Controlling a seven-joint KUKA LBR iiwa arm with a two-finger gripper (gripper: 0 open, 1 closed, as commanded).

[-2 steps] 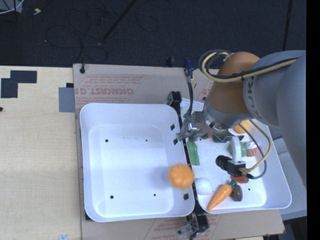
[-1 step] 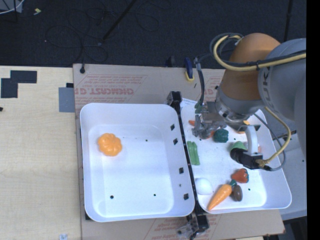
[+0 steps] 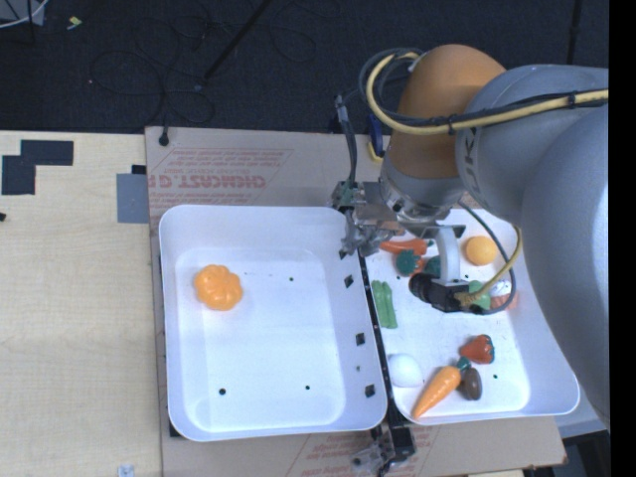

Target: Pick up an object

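Couldn't tell whether the jaws were spread or pressed together, too much metal clutter under the wrist. Hung over the far end of the seam where the two bins met, grey arm covering the right bin's far right corner.

Left bin, smooth glossy white plastic with rounded corners: just a lumpy orange pepper near its left wall, loads of open floor around it.

Right bin, way more crowded: flat green pod along the left wall, smooth white egg touching a tapered carrot at the near edge, small dark brown lump against the carrot's top, red strawberry-ish thing just beyond, round orange ball by the arm.

Plain cardboard under both bins, pale wood-grain bench off to the left.
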